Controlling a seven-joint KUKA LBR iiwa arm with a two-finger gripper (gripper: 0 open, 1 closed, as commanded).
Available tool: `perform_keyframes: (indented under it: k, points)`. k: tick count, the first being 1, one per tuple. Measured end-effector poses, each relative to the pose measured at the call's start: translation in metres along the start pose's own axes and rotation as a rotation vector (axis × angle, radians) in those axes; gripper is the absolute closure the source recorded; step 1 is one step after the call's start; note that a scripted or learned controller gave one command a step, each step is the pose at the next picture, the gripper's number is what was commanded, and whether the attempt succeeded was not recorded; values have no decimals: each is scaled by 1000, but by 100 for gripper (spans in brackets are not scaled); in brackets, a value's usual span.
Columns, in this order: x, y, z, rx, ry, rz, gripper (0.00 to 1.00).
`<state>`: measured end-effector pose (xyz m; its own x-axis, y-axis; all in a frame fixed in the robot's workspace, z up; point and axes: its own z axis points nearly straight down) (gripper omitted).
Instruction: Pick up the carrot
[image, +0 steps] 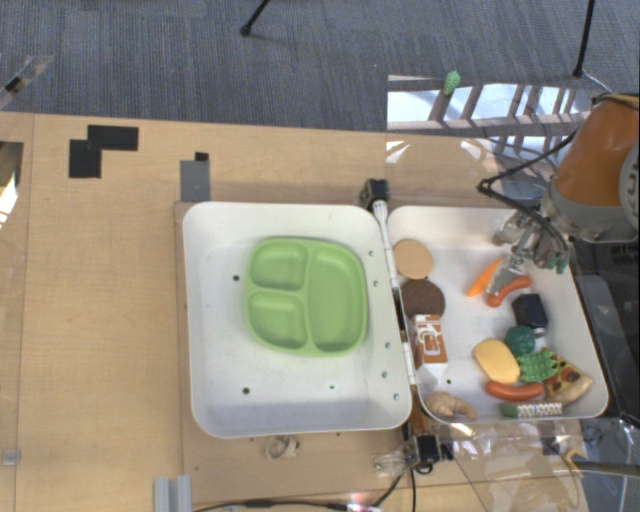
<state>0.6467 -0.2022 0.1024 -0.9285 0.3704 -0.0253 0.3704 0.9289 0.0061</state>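
The carrot (482, 279) is a small orange piece lying at a slant in the upper middle of the right bin (455, 235). My gripper (514, 262) hangs just to its right and slightly above it, below the orange band of the arm. A red-orange curved piece (508, 290) lies right under the gripper, beside the carrot. Nothing is seen lifted off the bin floor.
The right bin also holds a tan disc (412, 258), a brown disc (422, 297), a red and white packet (430, 342), a yellow lemon (496, 360), broccoli (522, 340), a black block (530, 310) and a red sausage (515, 390). A green divided plate (305, 295) lies in the left bin (215, 330).
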Motion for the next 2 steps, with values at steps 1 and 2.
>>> perform_keyframes:
  k: [1,2]
  points:
    - [-6,0,14,6,12,293,0]
    - [-10,2,0,3,-1,285,100]
